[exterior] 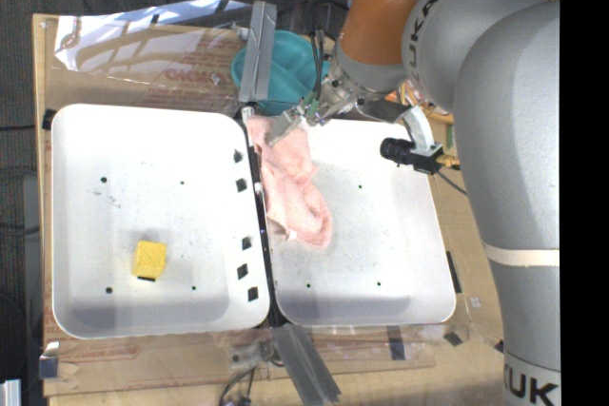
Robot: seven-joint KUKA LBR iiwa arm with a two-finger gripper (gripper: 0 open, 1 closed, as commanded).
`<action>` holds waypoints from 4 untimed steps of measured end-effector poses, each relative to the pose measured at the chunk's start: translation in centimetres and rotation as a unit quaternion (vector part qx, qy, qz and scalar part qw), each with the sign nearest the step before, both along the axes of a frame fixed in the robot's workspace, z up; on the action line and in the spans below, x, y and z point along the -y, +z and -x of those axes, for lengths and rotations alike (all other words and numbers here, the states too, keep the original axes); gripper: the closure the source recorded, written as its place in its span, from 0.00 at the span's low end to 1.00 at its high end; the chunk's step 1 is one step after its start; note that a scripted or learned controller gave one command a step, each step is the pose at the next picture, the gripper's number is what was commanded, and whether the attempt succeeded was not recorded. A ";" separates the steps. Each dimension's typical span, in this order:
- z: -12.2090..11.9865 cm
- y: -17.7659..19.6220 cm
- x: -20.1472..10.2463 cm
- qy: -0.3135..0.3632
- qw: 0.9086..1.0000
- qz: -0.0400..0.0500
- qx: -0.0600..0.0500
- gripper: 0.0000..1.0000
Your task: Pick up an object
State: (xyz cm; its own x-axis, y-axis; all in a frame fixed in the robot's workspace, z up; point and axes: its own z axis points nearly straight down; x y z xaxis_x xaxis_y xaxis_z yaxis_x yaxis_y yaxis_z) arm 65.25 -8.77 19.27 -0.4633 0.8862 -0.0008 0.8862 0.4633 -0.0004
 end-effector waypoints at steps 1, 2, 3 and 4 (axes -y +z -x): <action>2.8 -10.0 3.3 -0.097 0.995 0.000 0.000 0.00; 2.8 -9.0 3.2 -0.095 0.996 0.000 -0.001 1.00; -0.4 1.2 2.6 -0.158 0.987 0.000 -0.001 1.00; 3.5 4.4 5.0 -0.072 0.997 -0.001 -0.002 1.00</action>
